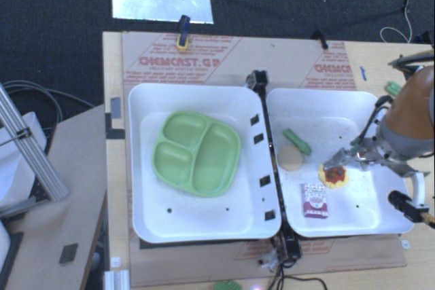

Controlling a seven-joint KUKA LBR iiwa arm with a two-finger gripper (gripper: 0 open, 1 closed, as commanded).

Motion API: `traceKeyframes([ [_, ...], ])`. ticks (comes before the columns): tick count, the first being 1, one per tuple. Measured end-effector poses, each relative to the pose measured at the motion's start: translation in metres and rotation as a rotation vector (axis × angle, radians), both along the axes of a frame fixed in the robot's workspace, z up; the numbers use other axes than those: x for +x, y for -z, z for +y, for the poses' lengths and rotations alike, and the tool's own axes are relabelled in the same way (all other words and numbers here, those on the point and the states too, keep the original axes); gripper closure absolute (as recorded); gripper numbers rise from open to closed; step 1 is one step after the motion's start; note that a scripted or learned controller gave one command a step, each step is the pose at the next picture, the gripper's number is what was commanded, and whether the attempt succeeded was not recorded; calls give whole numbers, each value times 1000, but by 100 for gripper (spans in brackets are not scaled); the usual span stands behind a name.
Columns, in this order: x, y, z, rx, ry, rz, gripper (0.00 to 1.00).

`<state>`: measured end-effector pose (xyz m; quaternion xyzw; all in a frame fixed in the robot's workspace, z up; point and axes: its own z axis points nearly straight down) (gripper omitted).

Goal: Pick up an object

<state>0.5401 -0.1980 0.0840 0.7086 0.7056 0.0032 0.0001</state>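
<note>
Two white bins side by side on a bench [285, 58].

In the left bin [139, 180]: one plate [197, 153], light green, with three dips in it, turned a bit crooked.

In the right bin [360, 210]: four small things.

Near the middle of that bin, a bit toward the front: the red toy [334, 177]. Small and roundish. Red on top, with yellow around the bottom and the edge. Looks bumpy and a little blurry, so hard to say just what kind of toy. Lies flat on the white floor of the bin.

Just left of the red toy, apart from it: a tan ball [290, 158], plain and smooth. Touching the top of the ball, or very close to it: a green stick [297, 141], short and tilted.

In front of the red toy and a bit left: a packet [315, 200], red and white, lying flat.

Reaching in from the right: the arm [414, 112], orange-brown on top and grey below. At its end, the gripper [338, 164], right over the top edge of the red toy, touching it or almost. Cannot tell how far open or what, if anything, it grips. Too dark and small there to see.
</note>
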Motion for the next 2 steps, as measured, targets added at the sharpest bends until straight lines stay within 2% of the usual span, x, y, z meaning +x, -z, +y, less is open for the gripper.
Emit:
traceKeyframes([
  [1,-12,-3,92,-3,-13,-2,0],
  [2,96,-109,137,-5,-17,-17,0],
])
